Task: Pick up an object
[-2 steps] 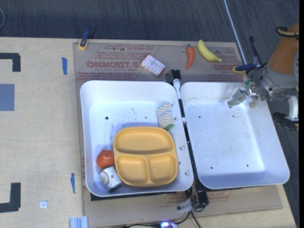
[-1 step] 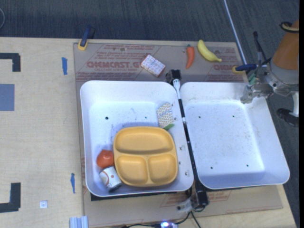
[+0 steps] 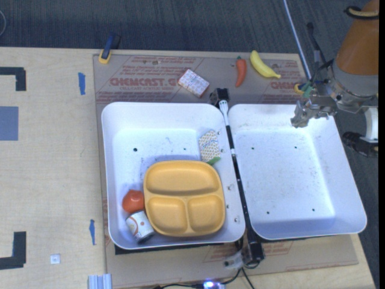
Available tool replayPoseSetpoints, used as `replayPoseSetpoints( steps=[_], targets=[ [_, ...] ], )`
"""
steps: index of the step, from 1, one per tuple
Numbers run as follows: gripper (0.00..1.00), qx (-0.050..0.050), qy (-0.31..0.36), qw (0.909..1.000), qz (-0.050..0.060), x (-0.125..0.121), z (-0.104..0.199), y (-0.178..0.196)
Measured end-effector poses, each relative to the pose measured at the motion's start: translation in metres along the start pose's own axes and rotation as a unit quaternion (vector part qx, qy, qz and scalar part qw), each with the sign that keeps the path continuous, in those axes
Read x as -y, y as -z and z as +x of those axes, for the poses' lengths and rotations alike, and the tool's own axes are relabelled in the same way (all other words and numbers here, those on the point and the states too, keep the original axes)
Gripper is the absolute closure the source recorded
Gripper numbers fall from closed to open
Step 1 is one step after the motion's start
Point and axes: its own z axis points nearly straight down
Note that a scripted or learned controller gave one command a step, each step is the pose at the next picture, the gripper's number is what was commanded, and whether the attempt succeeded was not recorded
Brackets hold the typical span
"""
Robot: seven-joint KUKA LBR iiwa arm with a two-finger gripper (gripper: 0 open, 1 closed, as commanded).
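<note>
The bench (image 3: pixel 42 179) fills the view, pale wood on the left with a brown printed board under the two bins. The right bin (image 3: pixel 295 173) sits toward three o'clock of centre, its white floor speckled with small dark marks. The left bin (image 3: pixel 120 137) lies just beside it toward nine o'clock, their inner rims touching along a dark strip.

The arm (image 3: pixel 361 38) comes in at the two o'clock corner, orange band uppermost. Its gripper (image 3: pixel 301 118) hangs over the right bin's twelve o'clock rim, near that bin's far right corner. Nothing shows between the fingers; whether they are open or closed I cannot tell.

In the left bin, a yellow divided tray (image 3: pixel 183 197) takes up the six o'clock half, lying flat. At the tray's nine o'clock, touching its edge, is a red-orange tomato-like ball (image 3: pixel 132 201), and just below that, at seven o'clock of the tray, a small white can with orange marks (image 3: pixel 139 225) lies tilted against the bin wall. At the tray's one o'clock a small patterned packet (image 3: pixel 209 146) leans near the bin's right wall.

Outside the bins, on the board at twelve o'clock, lie a yellow banana (image 3: pixel 263 65), a red pepper (image 3: pixel 241 72) just beside it at its nine o'clock, and a small patterned box (image 3: pixel 193 82) farther toward nine. A blue and yellow clip (image 3: pixel 108 49) sits at the board's eleven o'clock corner.
</note>
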Motion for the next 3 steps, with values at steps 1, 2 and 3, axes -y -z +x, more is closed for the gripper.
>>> replayPoseSetpoints(
  steps=[1, 2, 3],
  targets=[
    [1.0, -0.001, 0.0, 1.0, 0.003, 0.065, 0.094, 0.022],
    [1.0, 0.0, -0.001, 1.0, 0.003, 0.103, 0.157, -0.009],
    [1.0, -0.001, -0.001, 1.0, 0.003, 0.136, 0.17, -0.007]
  ],
)
